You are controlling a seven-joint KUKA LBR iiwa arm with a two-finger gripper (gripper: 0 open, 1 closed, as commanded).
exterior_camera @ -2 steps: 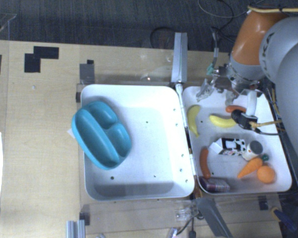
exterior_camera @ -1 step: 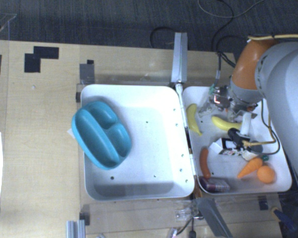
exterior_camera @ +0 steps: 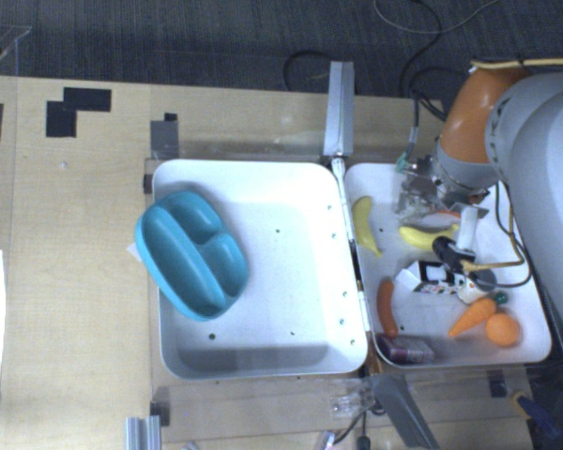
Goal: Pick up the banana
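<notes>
Here you see two white bins side by side on the worktop (exterior_camera: 66,251). The left bin (exterior_camera: 263,345) carries a blue two-compartment dish (exterior_camera: 191,252), tilted toward its nine o'clock side. The right bin (exterior_camera: 535,340) carries the clutter. There are two yellow pieces in it: a banana (exterior_camera: 363,225) lying lengthwise along the bin's nine o'clock wall, and a second, shorter yellow item (exterior_camera: 418,237) near the bin's centre. The end effector (exterior_camera: 430,198) sits at the twelve o'clock part of the right bin, just above that second yellow item; you cannot tell how it is set. At six o'clock of the bin lie a reddish sausage-shaped item (exterior_camera: 386,307), a carrot (exterior_camera: 471,318) and an orange (exterior_camera: 503,330), with a printed packet (exterior_camera: 436,277) between them and the end effector.
</notes>
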